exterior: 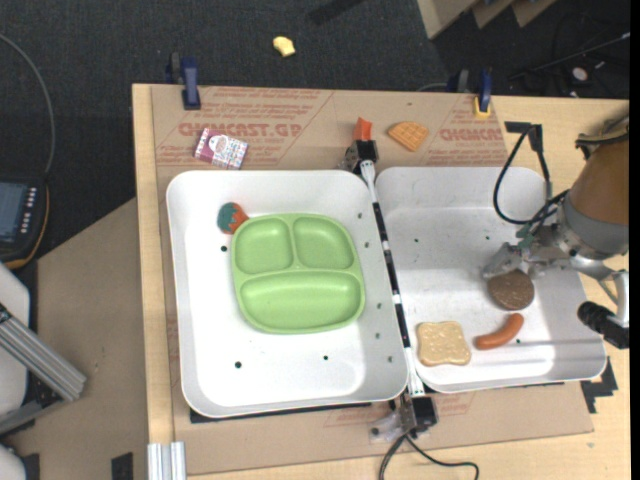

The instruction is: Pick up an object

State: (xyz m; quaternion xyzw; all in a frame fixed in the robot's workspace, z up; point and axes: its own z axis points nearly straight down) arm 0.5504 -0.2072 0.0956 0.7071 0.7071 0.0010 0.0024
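The right bin (440,218) holds three toy foods near its front right. A brown round patty (511,292) lies just under my gripper (520,261), which hangs low over the patty's far edge. In front of the patty lie a red sausage (498,332) and a slice of toast (443,344). The grey arm with its orange band (603,193) comes in from the right over the bin's rim. Nothing can be seen held in the gripper.
The left bin (200,298) carries a green divided plate (297,273) and a small red and teal toy (232,217) by its far left corner. On the bench behind the bins lie a waffle cracker (407,135) and a pink packet (221,148). A black cable (520,183) loops over the right bin.
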